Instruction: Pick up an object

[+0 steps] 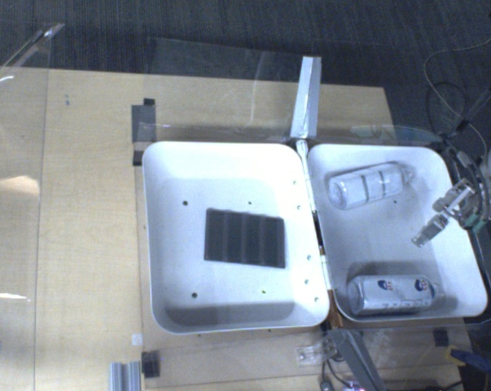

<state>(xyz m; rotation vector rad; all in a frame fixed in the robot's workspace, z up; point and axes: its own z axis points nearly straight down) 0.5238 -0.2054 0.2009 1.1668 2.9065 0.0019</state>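
Note:
A clear plastic bottle (369, 186) lies on its side at the back of the right bin (453, 163). At that bin's front a silver can (392, 293) also lies on its side. In the middle of the left bin (172, 186) a black ridged rectangular piece (245, 239) lies flat. My gripper (439, 217) reaches in over the right bin's right side, to the right of the bottle and above the can. Its two fingers stand apart, open, with nothing between them.
A clear upright divider (307, 96) rises behind the seam between the bins. Cables (465, 96) hang at the back right. The wooden bench (66, 218) stretches away to the left of the bins.

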